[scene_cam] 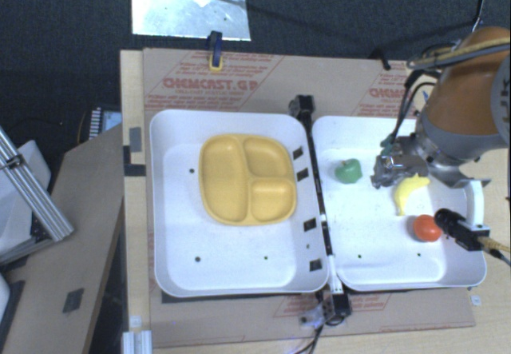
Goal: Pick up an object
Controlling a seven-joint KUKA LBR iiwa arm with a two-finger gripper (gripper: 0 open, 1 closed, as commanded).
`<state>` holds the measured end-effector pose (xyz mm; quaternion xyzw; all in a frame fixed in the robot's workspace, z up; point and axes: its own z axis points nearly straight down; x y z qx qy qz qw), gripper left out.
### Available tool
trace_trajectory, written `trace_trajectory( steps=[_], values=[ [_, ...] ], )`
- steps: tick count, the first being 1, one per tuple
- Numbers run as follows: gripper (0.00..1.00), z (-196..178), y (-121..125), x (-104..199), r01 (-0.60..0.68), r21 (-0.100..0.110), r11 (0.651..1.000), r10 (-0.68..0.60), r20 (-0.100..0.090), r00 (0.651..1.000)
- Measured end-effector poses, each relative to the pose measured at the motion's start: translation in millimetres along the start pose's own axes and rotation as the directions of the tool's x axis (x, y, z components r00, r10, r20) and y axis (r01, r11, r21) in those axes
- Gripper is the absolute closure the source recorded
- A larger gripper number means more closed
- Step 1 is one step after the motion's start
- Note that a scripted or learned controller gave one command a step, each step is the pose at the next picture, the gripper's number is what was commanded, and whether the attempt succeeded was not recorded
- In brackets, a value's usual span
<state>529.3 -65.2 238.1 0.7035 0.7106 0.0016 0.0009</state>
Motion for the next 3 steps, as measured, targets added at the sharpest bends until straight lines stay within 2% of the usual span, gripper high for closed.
trace_trajectory(
  steps=[1,2,3],
  values=[
    [1.00,9.2,-0.6,49.4,0.000,0.002,1.000,0.000,-0.001,1.000],
    [1.00,12.6,15.4,102.6,0.001,0.001,1.000,-0.001,-0.001,1.000],
    [1.00,8.0,19.9,147.2,0.000,0.002,1.000,0.000,-0.001,1.000]
  ],
)
